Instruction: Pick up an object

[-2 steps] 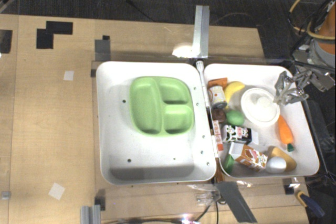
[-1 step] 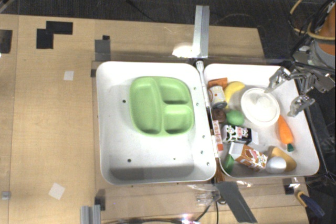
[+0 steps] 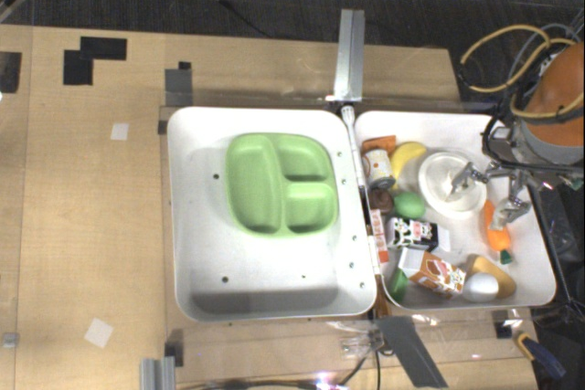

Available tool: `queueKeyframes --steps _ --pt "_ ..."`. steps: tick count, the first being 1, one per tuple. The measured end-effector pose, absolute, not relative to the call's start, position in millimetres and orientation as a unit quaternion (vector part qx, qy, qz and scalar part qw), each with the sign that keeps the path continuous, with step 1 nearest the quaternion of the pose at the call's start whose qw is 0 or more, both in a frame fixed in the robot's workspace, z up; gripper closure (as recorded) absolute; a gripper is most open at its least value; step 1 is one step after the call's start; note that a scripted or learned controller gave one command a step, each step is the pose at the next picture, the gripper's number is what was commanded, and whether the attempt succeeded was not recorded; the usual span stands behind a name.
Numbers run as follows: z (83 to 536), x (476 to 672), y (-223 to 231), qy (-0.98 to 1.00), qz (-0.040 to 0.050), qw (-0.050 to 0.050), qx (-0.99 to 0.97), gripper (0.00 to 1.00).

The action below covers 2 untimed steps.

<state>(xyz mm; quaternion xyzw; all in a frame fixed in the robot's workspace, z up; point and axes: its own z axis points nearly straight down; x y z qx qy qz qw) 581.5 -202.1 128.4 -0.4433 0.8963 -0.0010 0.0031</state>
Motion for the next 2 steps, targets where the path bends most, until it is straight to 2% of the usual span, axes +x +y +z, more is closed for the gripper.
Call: queueKeyframes --steps 1,2 --pt "105 555.1 -203 0.896 -0.0042 0.007 -0.443 0.0" --pt "104 517.2 -200 0.877 -0.0146 0.023 -0.479 0.0"
